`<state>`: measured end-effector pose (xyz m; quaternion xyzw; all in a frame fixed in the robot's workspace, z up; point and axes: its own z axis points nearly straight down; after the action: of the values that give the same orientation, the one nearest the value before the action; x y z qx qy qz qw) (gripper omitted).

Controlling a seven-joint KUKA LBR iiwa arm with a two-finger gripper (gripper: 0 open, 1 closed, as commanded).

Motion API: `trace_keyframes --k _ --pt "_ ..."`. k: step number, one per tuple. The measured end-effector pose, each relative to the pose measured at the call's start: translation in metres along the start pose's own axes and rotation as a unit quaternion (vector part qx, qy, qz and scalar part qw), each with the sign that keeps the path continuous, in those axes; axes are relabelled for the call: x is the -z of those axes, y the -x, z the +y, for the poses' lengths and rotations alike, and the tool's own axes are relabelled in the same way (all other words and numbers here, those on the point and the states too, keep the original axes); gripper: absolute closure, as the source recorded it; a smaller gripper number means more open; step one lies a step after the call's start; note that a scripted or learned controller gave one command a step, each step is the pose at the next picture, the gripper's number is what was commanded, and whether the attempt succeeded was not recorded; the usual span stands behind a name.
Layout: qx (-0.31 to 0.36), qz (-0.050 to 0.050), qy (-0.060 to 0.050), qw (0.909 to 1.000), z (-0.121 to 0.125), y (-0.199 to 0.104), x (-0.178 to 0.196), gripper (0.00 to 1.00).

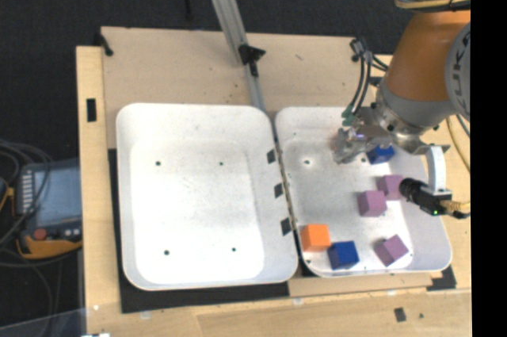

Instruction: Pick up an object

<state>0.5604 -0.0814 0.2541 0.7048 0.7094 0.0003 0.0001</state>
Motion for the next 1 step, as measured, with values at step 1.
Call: trace_keyframes --k 1 --pt "0.000 0.000 -0.001 1.0000 0.0125 -0.0548 -0.0136 1.00"
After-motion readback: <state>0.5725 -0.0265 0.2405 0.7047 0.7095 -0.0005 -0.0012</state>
